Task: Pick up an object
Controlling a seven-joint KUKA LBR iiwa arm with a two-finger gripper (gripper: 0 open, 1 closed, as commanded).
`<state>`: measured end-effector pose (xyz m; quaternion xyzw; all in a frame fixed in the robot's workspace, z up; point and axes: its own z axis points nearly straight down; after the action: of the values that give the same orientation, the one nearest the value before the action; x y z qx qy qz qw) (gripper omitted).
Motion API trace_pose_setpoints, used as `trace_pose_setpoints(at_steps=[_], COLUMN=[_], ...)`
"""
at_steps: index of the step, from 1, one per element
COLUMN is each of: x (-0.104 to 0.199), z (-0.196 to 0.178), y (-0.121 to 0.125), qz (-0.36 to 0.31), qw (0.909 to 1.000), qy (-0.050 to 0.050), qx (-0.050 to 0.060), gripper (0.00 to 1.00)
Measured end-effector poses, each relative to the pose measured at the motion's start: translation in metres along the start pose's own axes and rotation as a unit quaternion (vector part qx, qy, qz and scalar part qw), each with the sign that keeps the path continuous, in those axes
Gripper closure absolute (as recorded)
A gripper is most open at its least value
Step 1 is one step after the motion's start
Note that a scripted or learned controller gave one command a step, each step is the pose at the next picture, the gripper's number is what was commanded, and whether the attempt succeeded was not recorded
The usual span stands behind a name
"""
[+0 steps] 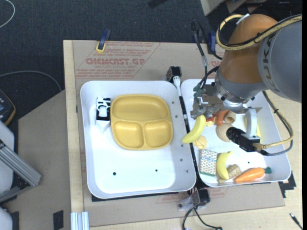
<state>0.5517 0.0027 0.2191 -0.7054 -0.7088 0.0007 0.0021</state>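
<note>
1. Two white bins sit side by side on a bench. The left bin (96, 176) holds a yellow plate (141, 120) with three parts.
2. A small black and white thing (102, 110) lies just left of the plate.
3. The right bin (283, 166) holds play food.
4. The arm (254, 47) comes in from the right and hangs over the far part of the right bin.
5. The gripper (206, 110) points down near the left wall of the right bin. I cannot tell how it is set, because the arm hides it.
6. A banana (194, 130) lies tilted just below the gripper, with its near tip over the edge between the bins. I cannot tell if the gripper touches it.
7. A second, smaller banana (223, 164) lies near the front of the right bin.
8. A carrot (250, 175) lies just right of the small banana.
9. A checked cloth (207, 163) lies just left of the small banana.
</note>
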Motion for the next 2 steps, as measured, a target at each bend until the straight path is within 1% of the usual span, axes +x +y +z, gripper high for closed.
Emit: trace_pose_setpoints(at_steps=[1,2], x=[-0.01,-0.003], z=[0.003,-0.017], y=[0.008,0.009], qz=[0.003,0.002], qw=[1.0,1.0], qy=[-0.002,-0.001], qx=[-0.002,-0.004], gripper=[1.0,1.0])
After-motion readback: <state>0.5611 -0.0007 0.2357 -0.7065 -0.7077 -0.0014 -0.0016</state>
